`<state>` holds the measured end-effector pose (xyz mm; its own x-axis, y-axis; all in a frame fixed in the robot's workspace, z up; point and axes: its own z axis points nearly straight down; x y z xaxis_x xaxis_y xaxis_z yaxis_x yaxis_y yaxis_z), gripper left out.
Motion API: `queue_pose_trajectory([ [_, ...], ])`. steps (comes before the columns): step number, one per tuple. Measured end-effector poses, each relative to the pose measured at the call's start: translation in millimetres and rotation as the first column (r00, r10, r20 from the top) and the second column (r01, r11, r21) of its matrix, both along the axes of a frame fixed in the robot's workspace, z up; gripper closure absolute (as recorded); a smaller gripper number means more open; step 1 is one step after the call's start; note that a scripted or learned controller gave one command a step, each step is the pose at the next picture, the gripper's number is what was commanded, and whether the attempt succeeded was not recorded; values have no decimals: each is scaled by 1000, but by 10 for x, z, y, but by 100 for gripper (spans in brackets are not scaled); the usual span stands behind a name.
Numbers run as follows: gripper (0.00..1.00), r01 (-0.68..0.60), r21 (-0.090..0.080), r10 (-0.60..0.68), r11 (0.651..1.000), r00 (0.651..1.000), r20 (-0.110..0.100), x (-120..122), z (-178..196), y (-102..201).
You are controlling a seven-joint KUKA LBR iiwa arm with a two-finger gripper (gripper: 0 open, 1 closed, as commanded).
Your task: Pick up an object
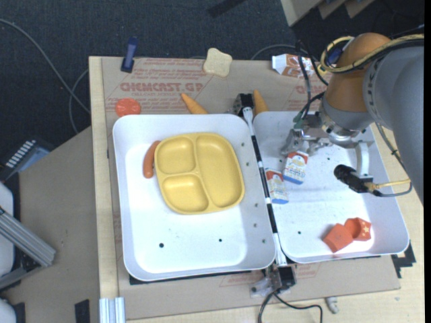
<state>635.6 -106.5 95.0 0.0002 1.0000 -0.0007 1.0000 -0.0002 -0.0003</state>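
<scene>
While bent over right bin (pixel 377 244), fingers (pixel 297 142) seemingly touch carton (pixel 295 167).

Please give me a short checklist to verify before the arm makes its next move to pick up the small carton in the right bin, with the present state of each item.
1. Hand is above the small carton in the right bin: ok.
2. Carton held between the fingers: cannot tell; the wrist hides them.
3. Carton free of neighbours: not ok; a second small packet lies close beside it, near the bin's left wall.
4. Orange block out of the way: ok; it sits in the near corner, apart.
5. Yellow divided tray and sausage in the left bin, away from the hand: ok.
</scene>
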Motion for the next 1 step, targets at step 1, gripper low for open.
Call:
queue_pose_trajectory([
  [1, 100, -2, 1, 2, 1000, 1000, 2, -365, 904, 582],
])
